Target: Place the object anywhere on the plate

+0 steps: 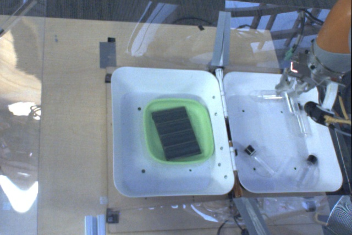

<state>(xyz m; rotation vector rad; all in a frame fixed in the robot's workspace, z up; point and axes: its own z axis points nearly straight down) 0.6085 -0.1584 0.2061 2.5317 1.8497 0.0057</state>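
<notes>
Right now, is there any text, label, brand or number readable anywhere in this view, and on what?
None readable: the dark ribbed block, the green plate, both white bins and the gripper bear no legible text.

My gripper (294,110) hangs over the right bin (330,173). Far to the left of my fingers, a dark grey ridged block (176,133) lies on the green plate (204,118) in the left bin (124,135).
</notes>
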